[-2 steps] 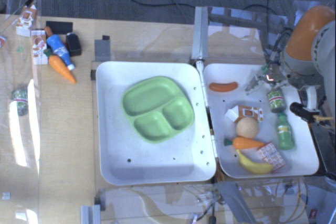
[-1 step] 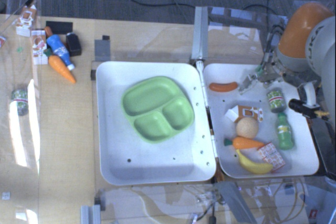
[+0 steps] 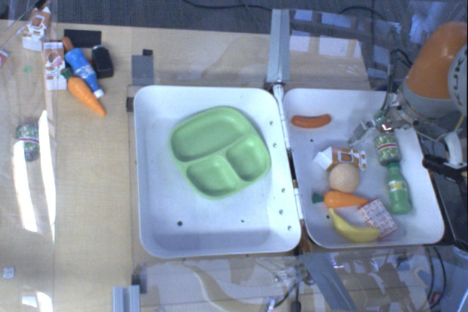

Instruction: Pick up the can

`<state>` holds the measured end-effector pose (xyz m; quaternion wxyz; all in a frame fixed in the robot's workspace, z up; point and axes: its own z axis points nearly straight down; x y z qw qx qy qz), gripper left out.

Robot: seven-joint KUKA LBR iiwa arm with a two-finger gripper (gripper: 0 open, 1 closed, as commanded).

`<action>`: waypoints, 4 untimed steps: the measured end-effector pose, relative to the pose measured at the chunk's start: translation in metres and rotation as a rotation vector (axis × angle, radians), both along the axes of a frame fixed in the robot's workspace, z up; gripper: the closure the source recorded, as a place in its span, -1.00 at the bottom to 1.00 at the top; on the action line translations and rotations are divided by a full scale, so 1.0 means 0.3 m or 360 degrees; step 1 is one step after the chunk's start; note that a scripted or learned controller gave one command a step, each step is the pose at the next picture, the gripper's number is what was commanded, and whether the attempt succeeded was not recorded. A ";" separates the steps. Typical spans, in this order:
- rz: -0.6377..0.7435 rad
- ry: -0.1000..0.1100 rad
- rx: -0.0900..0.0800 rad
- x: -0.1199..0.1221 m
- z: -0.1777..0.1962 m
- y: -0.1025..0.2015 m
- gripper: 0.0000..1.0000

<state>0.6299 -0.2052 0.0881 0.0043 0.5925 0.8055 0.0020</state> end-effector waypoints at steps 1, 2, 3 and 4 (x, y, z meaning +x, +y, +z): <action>0.0004 0.0000 0.0000 -0.077 -0.001 0.001 -1.00; -0.0072 0.0000 0.0001 0.013 0.025 0.003 -1.00; -0.0111 0.0000 0.0001 -0.147 0.001 -0.001 -1.00; -0.0055 -0.0003 0.0000 -0.322 0.004 -0.002 -1.00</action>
